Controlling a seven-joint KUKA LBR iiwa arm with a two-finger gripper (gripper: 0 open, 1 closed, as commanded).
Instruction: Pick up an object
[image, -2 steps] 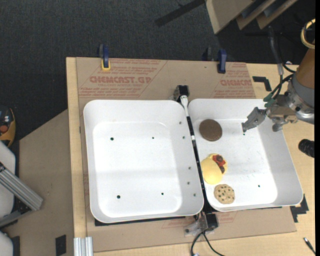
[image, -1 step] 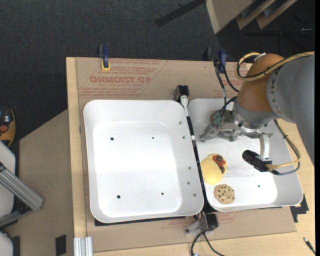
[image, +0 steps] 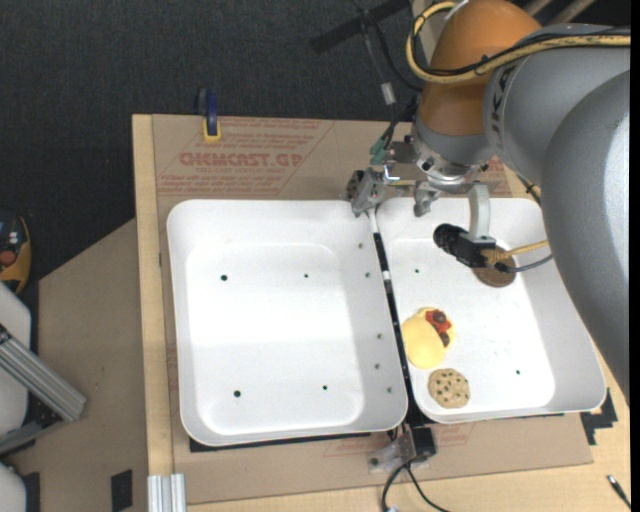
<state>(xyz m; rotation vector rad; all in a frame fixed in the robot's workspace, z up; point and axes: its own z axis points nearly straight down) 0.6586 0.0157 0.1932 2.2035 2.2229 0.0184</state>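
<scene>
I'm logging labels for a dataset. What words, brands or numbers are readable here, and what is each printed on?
"CHEMCAST GP": large red print on the brown board, along its far edge.
Smaller red lines just below that print on the same board: too blurred to read.

In the right bin (image: 520, 330), a cookie (image: 448, 387) lies just before a rounded toy (image: 424, 340), left bin (image: 270, 330) alongside.

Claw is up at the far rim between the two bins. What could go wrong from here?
1. The claw sits over the far rim of the right bin, by the divider. A straight drop would likely hit plastic, not an object.
2. The yellow toy and the cookie lie close together beside that bin's inner wall, so a grab may clip the wall or nudge both.
</scene>
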